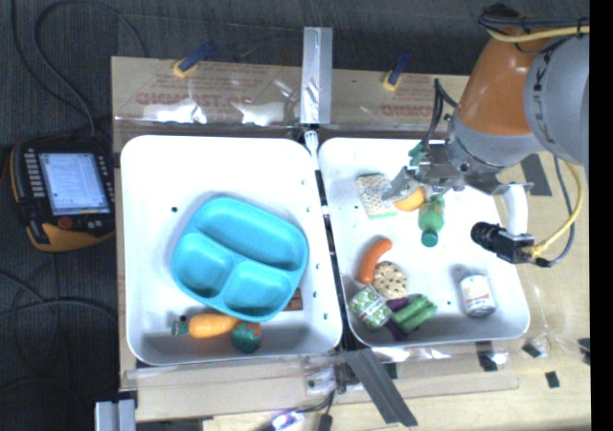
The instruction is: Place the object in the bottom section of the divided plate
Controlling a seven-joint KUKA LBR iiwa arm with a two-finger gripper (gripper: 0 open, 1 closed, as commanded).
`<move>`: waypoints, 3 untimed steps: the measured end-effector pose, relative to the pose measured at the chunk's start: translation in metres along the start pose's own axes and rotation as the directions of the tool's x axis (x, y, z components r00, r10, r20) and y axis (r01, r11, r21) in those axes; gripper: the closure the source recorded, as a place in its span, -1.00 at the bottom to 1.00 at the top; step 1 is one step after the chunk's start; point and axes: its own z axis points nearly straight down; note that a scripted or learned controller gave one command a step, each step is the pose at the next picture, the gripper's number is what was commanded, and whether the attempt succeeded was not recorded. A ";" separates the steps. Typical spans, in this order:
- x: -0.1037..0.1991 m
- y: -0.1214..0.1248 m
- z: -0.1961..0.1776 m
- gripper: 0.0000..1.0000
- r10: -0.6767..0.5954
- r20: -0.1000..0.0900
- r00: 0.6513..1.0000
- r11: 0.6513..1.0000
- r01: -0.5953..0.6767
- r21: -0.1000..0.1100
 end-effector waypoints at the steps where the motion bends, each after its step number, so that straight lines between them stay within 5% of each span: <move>1: 0.075 -0.017 0.028 1.00 -0.040 0.002 0.999 0.999 0.040 0.002; 2: 0.148 -0.077 0.015 1.00 -0.068 0.002 0.998 0.998 0.068 0.004; 3: 0.148 -0.077 0.015 -1.00 -0.067 0.002 0.998 0.998 0.067 0.004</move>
